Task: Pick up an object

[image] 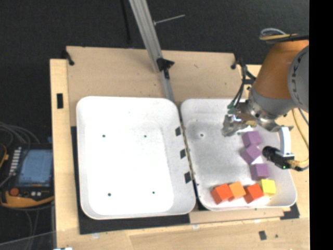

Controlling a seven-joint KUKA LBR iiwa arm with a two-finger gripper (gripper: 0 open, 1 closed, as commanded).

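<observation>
The right bin [208, 155] holds three purple blocks in a column at its right side: one [252, 138], one [249, 153] and one [259, 170]. Along its front edge lie an orange-red block [222, 192], an orange block [237, 189], a red block [254, 192] and a yellow block [268, 186]. My gripper [230, 125] hangs over the bin's upper middle, just left of the top purple block. Nothing shows between its tips.
The left bin [130, 155] lies beside the right one. A slanted metal pole [148, 33] rises behind the bins. A black cable fitting [276, 157] hangs off the arm over the right bin's edge. A device with a screen [31, 171] sits off the bench at left.
</observation>
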